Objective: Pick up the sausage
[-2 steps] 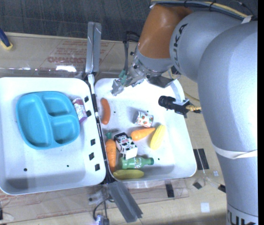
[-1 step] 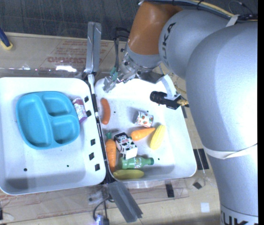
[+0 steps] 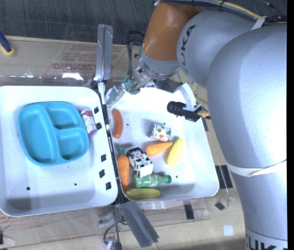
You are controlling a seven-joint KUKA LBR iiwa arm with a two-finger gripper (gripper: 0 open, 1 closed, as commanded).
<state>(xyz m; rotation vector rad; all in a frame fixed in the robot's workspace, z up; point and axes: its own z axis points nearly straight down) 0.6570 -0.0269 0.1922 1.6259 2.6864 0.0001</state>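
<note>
In the camera view you look down on two white bins side by side on the table. The left bin holds a blue divided tray, and a small purple packet lies just beside the tray's right edge, near the wall between the bins.

The sausage lies in the right bin, at its upper left, close against the dividing wall and running roughly top to bottom. Nothing touches it from above.

The gripper hangs over the upper left corner of the right bin, just above the sausage's top end, below the arm's orange band. You cannot tell from here how the gripper's tips stand.

Lower in the right bin you see a small red-and-white carton, an orange carrot, a yellow banana-like piece beside it, a black-and-white cow-patterned box, a second carrot along the left wall, a green bottle and a yellow-green piece at the bottom edge.
</note>
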